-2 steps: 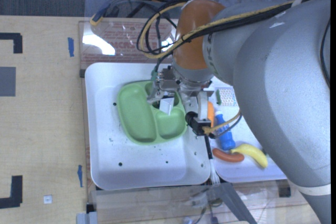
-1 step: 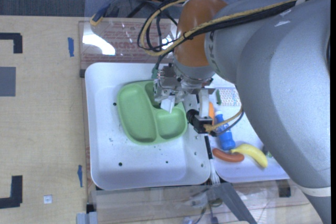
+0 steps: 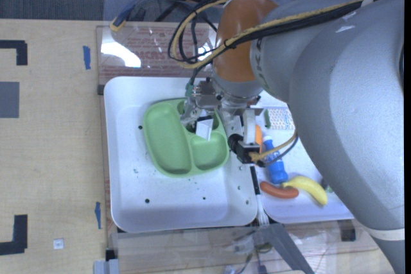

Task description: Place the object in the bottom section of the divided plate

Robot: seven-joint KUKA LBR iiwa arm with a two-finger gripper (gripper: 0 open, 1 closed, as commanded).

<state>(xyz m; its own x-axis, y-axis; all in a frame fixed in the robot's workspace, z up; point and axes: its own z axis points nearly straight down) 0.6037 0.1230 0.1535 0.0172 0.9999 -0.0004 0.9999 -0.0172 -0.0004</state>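
Gripper [image 3: 200, 117] low over green divided plate [image 3: 183, 138], at its upper right edge; a white-and-dark object [image 3: 203, 130] right below it, whether pinched I cannot tell; judgement: centre over plate's bottom section before lowering and letting go

Plastics, metal and wood grain

Smooth matt green plastic divided plate [image 3: 176, 138] in a glossy white plastic bin [image 3: 128, 183]; pale matt wood-grain tabletop [image 3: 51, 157]; grey satin arm [image 3: 347, 93] with glossy orange band [image 3: 247, 38].

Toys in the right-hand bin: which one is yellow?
The banana, curved, lying at the near edge beside the red sausage-like toy; the blue bottle lies behind them.
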